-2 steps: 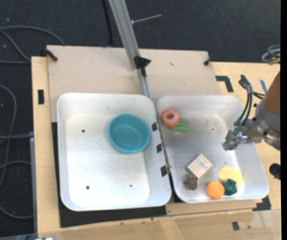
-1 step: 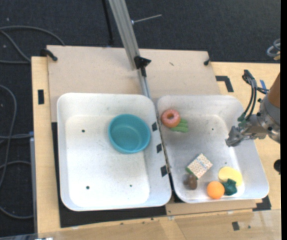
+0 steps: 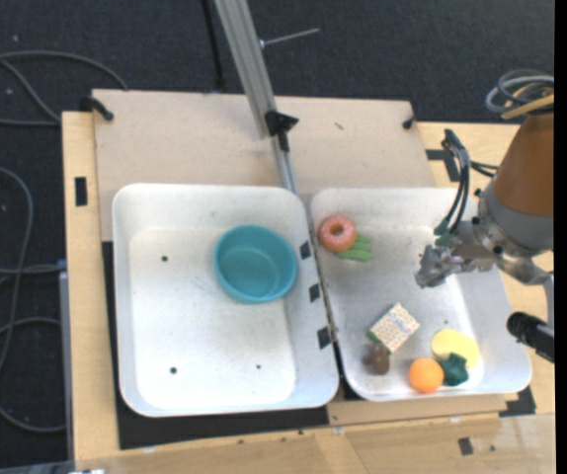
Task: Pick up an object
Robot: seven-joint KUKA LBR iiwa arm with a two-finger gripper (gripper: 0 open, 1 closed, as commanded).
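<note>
In the right bin (image 3: 402,210) lie a pink doughnut-like ring (image 3: 337,232) with a green piece (image 3: 360,249) beside it at the upper left. A patterned block (image 3: 394,327) and a small brown object (image 3: 376,360) rest near the front. An orange ball (image 3: 425,374), a yellow object (image 3: 454,344) and a dark green object (image 3: 455,370) cluster at the front right. My gripper (image 3: 434,268) hangs over the right side of this bin, above bare floor, apart from every object. Nothing shows between its fingers.
A blue bowl (image 3: 255,263) sits in the left bin (image 3: 145,294). A slanted metal pole (image 3: 249,52) rises from the ridge between the bins. Cables lie on the dark floor at the left.
</note>
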